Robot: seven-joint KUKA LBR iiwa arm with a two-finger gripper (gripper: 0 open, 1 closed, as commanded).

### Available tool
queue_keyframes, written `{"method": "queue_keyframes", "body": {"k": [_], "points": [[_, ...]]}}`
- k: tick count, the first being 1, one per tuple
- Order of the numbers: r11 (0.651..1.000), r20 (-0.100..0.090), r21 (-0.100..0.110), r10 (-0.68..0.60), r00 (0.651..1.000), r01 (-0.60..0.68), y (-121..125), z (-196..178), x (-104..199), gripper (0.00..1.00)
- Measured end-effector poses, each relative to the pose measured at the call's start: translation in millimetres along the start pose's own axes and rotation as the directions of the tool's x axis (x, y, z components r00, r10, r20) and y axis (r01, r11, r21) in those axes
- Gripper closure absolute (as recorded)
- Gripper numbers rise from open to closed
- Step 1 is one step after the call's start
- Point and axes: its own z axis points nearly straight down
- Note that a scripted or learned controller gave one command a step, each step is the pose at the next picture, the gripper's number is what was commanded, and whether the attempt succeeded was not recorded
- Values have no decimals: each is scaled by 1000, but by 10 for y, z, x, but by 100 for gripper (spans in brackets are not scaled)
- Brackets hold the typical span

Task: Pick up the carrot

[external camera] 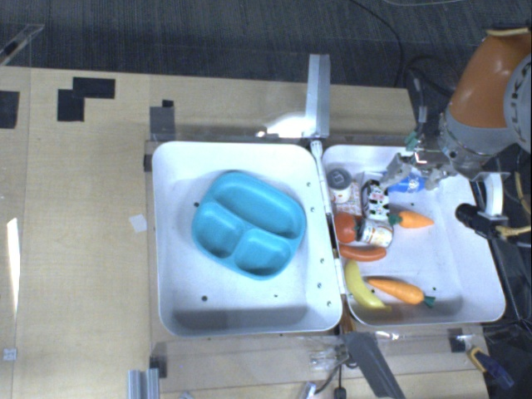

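Orange carrots lie in the right bin (474, 248): one carrot (413, 219) just beside the jaws (397, 175), another carrot (399, 289) near the bin's front edge by a banana (362, 285). Whether the jaws are open cannot be told. Crowded neighbours could foul a grasp. The counter (75, 248) is pale wood.

grey arm (486, 115) w/ rounded orange band above wrist, black cables alongside, metal gripper (397, 175) with small blue part and black-white markings
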Motion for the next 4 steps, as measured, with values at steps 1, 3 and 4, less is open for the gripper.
{"method": "queue_keyframes", "body": {"k": [1,3,4], "points": [[989,1,-37,144,990,-144,-92,731,-313,0],[996,-2,-57,68,998,-68,-339,842,-630,0],[997,14,-67,-24,1000,25,-600,838,-702,0]]}}
